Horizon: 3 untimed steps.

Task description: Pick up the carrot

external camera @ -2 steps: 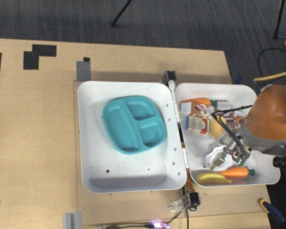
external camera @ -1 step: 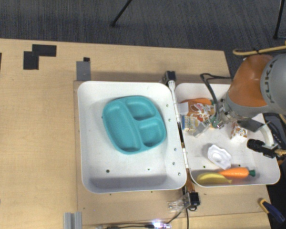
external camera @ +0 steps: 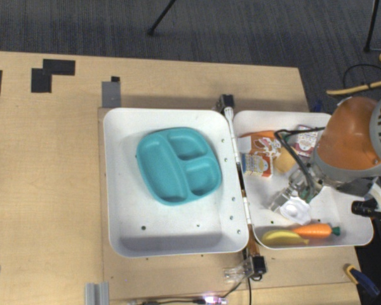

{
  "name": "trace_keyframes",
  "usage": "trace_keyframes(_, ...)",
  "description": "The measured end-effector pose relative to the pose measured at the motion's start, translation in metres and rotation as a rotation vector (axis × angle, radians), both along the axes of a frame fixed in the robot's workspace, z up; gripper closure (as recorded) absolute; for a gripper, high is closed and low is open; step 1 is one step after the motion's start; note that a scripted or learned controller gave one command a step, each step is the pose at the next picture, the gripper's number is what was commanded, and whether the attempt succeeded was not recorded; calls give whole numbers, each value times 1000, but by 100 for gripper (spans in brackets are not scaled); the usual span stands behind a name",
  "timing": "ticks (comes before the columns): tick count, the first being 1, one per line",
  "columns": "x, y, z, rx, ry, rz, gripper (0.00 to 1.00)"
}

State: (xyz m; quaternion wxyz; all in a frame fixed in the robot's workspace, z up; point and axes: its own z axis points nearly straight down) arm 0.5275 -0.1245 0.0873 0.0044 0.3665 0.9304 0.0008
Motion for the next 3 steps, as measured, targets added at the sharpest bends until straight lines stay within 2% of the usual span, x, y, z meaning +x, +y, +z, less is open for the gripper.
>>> trace_keyframes(1, 98, -14, 2, -3, -6, 122, 0)
trace_keyframes(2, 131, 29, 40, -1, -8, 208, 0)
trace_keyframes(3, 130, 33, 18, -10, -3, 150, 0)
